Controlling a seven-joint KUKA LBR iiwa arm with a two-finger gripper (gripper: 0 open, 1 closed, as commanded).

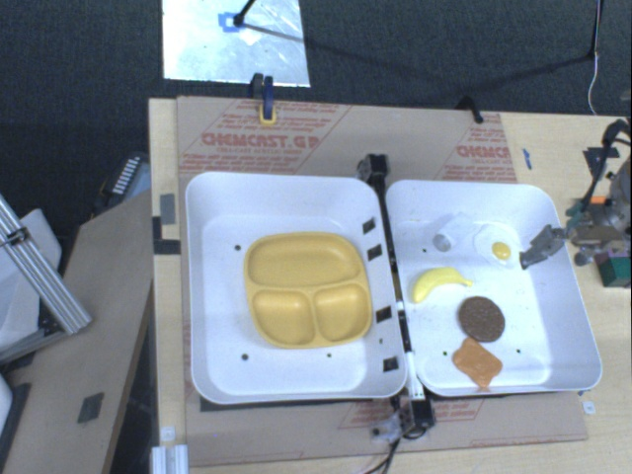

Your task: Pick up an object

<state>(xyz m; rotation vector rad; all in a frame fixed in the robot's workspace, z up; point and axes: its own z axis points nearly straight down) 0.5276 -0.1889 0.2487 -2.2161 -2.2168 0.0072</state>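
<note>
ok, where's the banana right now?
In the camera view the toy banana lies in the right bin, near its left wall, just up-left of the brown patty and below the fried egg.

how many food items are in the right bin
4, maybe more hidden: curved yellow banana left of middle, white fried egg up top, round brown patty below the banana, orange-brown piece nearest the front.

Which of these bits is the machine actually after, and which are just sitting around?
For the job (candidates to pick):
banana
brown disc
orange piece
fried egg
gripper

Just lying about:
yellow divided tray
yellow clamp
</note>
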